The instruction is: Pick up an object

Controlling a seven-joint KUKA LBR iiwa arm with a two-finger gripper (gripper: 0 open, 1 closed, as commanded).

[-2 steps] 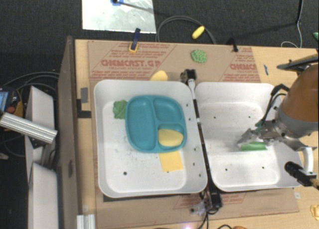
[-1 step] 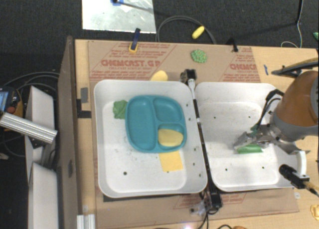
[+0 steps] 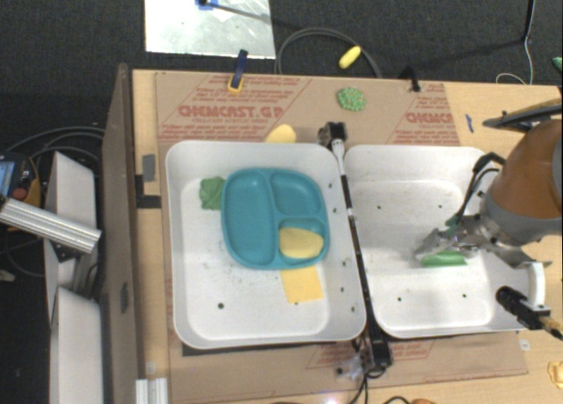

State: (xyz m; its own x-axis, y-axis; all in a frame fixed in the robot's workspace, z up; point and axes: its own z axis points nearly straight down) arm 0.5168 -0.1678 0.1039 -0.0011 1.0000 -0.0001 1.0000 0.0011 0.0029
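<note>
A small green stick-shaped object (image 3: pixel 446 259) lies on the floor of the right bin (image 3: pixel 396 305), toward its right side. My gripper (image 3: pixel 437 245) is low in that bin, right over the green object's left end and touching or nearly touching it. The arm reaches in from the right, and part of the green object is hidden beneath the gripper. In the left bin (image 3: pixel 189 305) sits a blue divided plate (image 3: pixel 255 217) with a yellow lump (image 3: pixel 301 242) in its front right compartment. A flat yellow square (image 3: pixel 303 285) lies just in front of the plate, and a green leaf-like piece (image 3: pixel 211 192) lies at its left.
A yellow piece (image 3: pixel 281 135) and a green round piece (image 3: pixel 352 99) rest on the cardboard behind the bins. The divider between the bins (image 3: pixel 350 217) runs front to back. The left part of the right bin is bare white floor.
</note>
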